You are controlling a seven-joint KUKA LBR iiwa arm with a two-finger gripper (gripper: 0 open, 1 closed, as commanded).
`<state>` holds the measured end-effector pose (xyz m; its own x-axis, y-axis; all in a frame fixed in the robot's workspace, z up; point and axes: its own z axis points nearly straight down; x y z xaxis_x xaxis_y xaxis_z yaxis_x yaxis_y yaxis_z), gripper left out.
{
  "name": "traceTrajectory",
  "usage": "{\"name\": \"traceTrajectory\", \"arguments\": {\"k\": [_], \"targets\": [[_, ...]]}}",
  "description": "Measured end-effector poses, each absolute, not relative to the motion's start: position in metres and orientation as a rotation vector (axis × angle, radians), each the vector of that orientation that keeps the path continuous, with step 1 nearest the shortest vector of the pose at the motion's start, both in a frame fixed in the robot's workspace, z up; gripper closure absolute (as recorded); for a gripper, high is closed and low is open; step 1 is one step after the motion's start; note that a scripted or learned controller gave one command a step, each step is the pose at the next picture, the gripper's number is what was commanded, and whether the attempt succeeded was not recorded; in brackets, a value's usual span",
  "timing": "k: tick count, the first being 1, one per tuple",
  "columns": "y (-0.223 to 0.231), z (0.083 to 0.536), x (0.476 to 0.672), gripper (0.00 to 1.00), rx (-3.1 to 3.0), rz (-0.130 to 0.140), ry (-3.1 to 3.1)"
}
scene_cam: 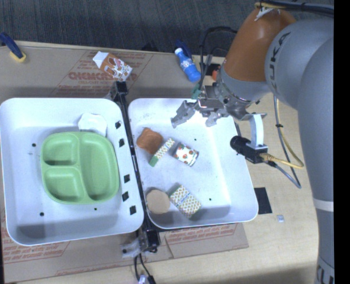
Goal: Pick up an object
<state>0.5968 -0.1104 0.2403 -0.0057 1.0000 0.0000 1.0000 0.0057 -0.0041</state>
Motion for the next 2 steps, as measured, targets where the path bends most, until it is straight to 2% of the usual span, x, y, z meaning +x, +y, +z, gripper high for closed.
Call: {"name": "traceTrajectory", "arguments": {"k": [1, 2], "targets": [[-0.083, 0.274, 0.559, 0.00, -2.212, 0.002, -2.226], [-0.036, 0.191, 0.505, 0.00, -2.211, 0.006, -2.226]]}}
